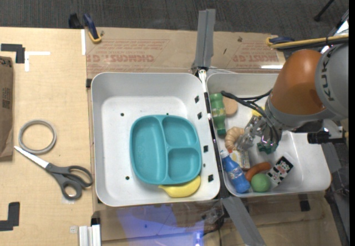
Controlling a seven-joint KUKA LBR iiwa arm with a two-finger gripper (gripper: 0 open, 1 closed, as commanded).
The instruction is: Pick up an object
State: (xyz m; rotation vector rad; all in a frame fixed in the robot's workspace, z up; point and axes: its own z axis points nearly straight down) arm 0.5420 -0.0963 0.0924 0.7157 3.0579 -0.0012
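The right bin (310,181) holds several small items: a green bottle (218,113), a tan round piece (231,107), a cream shell-like toy (234,137), a blue bottle (234,172), a red sausage (258,170), a green ball (260,183) and a black-and-white block (282,170). My gripper (259,138) hangs over the middle of this bin, just right of the cream toy and above the sausage. Its metal fingers point down into the clutter. Nothing shows clearly between them. The orange wrist band (299,84) covers the bin's back right part.
In the left bin (108,128) lies a teal divided plate (165,147) with a yellow banana (182,188) under its near edge. Scissors (58,171) and a tape roll (37,136) rest on the bench at left. A grey divider post (205,39) stands behind the bins.
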